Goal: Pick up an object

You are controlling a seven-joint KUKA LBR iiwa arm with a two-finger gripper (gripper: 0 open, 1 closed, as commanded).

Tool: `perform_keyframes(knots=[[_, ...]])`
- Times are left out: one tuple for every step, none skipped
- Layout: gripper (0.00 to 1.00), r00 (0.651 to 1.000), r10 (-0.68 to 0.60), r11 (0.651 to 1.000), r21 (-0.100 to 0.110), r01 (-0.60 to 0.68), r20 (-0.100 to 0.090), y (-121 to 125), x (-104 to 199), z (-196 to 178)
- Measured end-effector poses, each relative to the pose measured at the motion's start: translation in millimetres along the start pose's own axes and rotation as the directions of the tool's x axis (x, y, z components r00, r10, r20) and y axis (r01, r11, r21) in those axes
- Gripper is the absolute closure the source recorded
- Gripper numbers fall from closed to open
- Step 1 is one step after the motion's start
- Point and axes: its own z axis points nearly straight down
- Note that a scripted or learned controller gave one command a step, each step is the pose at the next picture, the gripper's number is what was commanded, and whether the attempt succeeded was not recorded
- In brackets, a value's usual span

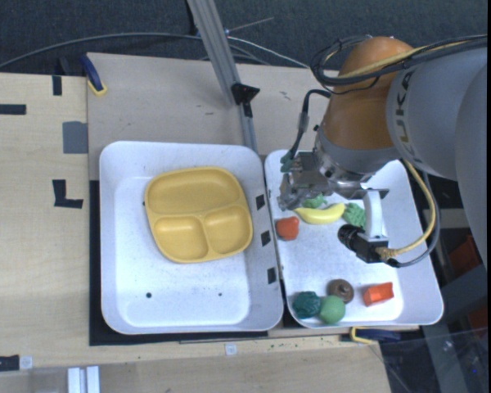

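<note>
I'm reaching in from the right, wrist bent low over the right bin [417, 297], jaws [299, 193] just beside the banana [321, 214] (grip: can't tell).

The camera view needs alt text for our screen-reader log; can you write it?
A grey robot arm reaches from the right, its gripper low over the right white bin, beside a yellow banana and an orange piece. Other small toys lie near that bin's front edge. The left white bin holds a yellow divided plate.
</note>
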Motion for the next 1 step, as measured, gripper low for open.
perform_keyframes(knots=[[1.0,1.0,-0.002,1.0,-0.001,0.002,0.0,-11.8,56.0,6.9]])
